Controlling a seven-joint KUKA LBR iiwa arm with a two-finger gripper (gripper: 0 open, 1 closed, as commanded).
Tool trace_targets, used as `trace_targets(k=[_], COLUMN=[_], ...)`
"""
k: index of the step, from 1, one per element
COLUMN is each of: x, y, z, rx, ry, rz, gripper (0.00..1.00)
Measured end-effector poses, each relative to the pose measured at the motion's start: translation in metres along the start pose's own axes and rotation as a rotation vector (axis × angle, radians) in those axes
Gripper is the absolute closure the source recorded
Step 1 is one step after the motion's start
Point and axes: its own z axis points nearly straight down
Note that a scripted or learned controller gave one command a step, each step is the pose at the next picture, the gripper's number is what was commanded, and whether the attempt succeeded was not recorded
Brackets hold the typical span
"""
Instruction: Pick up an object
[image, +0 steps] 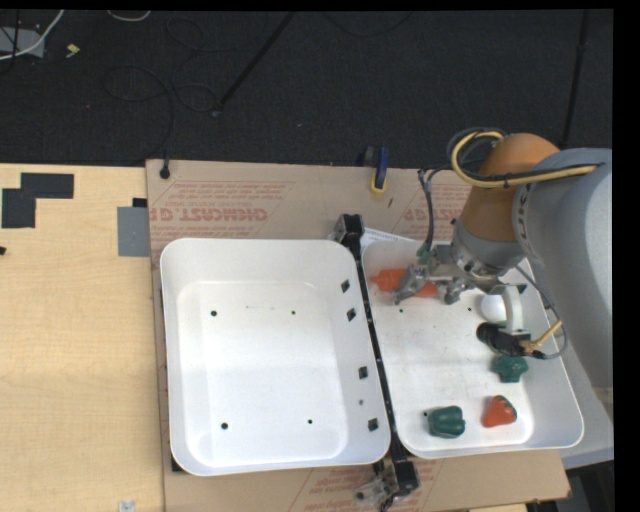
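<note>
Orange toy (390, 279) singled out as the target, to judge by the hand (430, 292) poised low right over it, close to the far left corner of the right bin (560, 440). Held open, with fingers (408, 293) either side of the toy's near end and no squeeze on it yet: set up for a pinch, most likely. Left alone nearer the front: a green lump (445, 422), a red one (499, 411) just beside it, a teal one (511, 368) a little further back. Sat well apart from the hand, so little risk of a knock. Nothing lifted off the bin floor yet
</note>
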Motion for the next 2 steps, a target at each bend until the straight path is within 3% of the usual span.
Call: trace_targets(k=[1,2], x=[0.045,0.011], y=[-0.003,-0.073], z=[0.001,0.001], rx=[0.006,0.010], ry=[0.000,-0.001], rz=[0.002,0.009], gripper=[0.00,0.00])
